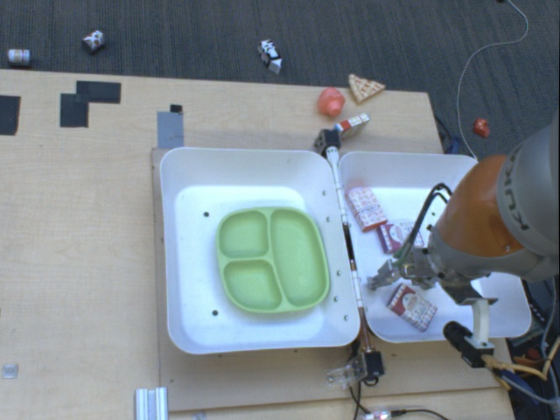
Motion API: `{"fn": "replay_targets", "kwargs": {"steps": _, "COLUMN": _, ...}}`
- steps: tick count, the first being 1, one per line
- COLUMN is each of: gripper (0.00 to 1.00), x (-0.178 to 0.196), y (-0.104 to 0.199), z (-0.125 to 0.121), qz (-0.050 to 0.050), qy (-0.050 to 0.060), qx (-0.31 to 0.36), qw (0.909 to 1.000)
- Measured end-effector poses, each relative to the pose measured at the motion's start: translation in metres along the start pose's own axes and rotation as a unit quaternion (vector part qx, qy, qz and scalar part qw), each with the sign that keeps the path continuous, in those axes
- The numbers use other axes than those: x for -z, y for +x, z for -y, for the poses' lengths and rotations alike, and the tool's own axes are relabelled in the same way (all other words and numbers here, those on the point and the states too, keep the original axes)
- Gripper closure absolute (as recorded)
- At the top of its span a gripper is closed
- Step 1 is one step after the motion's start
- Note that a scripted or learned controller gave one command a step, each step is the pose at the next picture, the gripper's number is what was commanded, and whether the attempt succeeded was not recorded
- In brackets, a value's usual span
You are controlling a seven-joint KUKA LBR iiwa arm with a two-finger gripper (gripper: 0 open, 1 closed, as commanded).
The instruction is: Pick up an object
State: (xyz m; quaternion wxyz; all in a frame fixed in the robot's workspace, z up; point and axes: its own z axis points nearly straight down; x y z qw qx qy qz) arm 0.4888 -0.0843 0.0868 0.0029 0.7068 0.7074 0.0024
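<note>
In the right bin (385, 326) lie several small items: a red and white packet (365, 206) near the back, a pink and white packet (397, 235) in the middle, and a red and white packet (412, 305) near the front. My gripper (395, 274) hangs low over the right bin, just above and left of the front packet, its metal fingers pointing toward the bin's left wall. The grey arm with its orange band (477, 221) covers the bin's right part. Nothing shows between the fingers.
The left bin (188, 234) holds a green three-compartment tray (271, 259). On the bench behind the bins lie a red ball (331, 101), a pizza-slice toy (365, 87) and a small red and white tube (353, 124). Black tape patches (87, 103) mark the bench's left.
</note>
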Motion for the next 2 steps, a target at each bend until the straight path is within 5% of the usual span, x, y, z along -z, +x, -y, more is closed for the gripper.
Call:
{"fn": "replay_targets", "kwargs": {"steps": 1, "gripper": 1.0, "x": 0.0114, "y": 0.0005, "z": -0.0024, "qz": 0.0, "qy": -0.003, "qx": 0.002, "qw": 1.0}}
{"fn": "replay_targets", "kwargs": {"steps": 2, "gripper": 0.0, "x": 0.0113, "y": 0.0005, "z": -0.0023, "qz": 0.0, "qy": -0.003, "qx": 0.001, "qw": 1.0}}
